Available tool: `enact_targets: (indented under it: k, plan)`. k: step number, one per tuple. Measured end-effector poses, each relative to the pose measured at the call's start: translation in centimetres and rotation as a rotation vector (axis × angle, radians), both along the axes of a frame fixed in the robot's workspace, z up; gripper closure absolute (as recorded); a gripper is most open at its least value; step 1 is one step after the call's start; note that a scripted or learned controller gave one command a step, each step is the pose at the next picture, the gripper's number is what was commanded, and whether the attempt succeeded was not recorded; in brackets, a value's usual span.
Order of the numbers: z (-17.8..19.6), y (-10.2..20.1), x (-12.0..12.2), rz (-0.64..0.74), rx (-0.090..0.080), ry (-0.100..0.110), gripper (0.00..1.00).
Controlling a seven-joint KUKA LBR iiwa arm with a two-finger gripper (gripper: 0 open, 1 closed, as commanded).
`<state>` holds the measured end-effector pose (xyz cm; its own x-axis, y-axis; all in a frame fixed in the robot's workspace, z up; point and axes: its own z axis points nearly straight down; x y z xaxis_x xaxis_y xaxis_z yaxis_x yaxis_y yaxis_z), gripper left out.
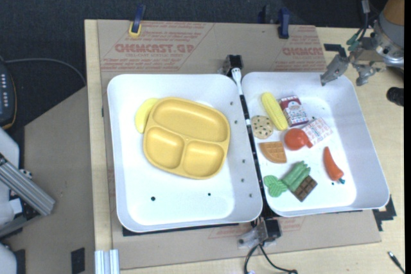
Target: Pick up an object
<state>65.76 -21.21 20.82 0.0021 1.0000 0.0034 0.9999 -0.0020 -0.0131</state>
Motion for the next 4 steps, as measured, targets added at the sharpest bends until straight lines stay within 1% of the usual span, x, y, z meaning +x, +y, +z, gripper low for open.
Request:
enact_targets:
  k: [1, 2, 3, 4]
  plan:
    - [0.8, 0.0, 0.3, 0.002, -0.004, -0.013, 0.00]
    - [-5.5, -0.2, 0.1, 0.002, -0.001, -0.006, 0.00]
    - [-10.4, 0.1, 0.9, 0.005, -0.001, -0.007, 0.00]
    - [-12.3, 0.4, 1.0, 0.005, 0.003, -0.009, 0.00]
